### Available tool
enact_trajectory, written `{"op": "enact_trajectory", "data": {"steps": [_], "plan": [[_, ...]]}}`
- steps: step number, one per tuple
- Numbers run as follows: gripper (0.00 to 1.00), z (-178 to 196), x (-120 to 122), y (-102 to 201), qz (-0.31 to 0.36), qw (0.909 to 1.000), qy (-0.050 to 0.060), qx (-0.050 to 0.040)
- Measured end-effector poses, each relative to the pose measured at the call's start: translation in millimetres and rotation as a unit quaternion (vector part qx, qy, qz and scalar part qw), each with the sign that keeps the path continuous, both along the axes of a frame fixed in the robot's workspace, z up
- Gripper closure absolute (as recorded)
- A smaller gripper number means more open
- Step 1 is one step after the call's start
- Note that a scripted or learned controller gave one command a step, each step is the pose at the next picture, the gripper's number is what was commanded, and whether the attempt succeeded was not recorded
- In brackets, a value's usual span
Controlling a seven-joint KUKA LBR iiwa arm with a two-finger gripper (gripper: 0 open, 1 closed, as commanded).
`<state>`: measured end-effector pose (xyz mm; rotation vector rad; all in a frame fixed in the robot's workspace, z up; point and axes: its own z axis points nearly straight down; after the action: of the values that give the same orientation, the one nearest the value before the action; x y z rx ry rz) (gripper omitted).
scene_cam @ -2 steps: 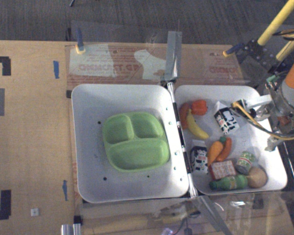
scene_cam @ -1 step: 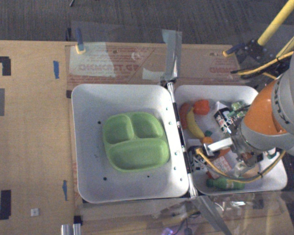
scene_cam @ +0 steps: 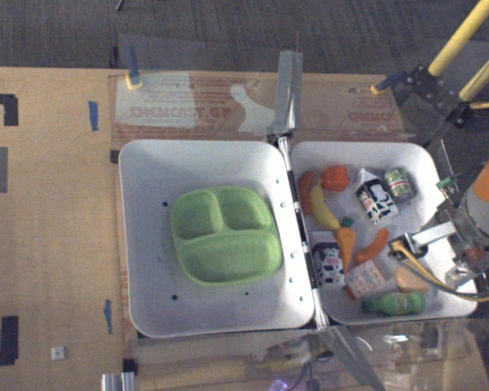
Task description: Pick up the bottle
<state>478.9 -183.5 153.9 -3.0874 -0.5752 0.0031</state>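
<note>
The bottle (scene_cam: 395,303) is green with a yellowish label and lies on its side in the front right corner of the right bin (scene_cam: 428,160). My gripper (scene_cam: 466,261) hangs over that bin's right edge, above and to the right of the bottle and apart from it. The wrist hardware hides the gripper's tips. Nothing shows as held.
A tan bread piece (scene_cam: 411,280), a pink box (scene_cam: 365,278) and a cow-print carton (scene_cam: 329,265) lie close to the bottle. Farther back are a carrot (scene_cam: 345,247), a banana (scene_cam: 322,206), a milk carton (scene_cam: 375,200) and a green can (scene_cam: 399,184). The left bin holds a green divided plate (scene_cam: 226,235).
</note>
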Motion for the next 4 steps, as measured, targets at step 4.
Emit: {"op": "enact_trajectory", "data": {"steps": [4], "plan": [[0.00,0,81,-39,-0.059,0.9983,0.000,0.0003]]}}
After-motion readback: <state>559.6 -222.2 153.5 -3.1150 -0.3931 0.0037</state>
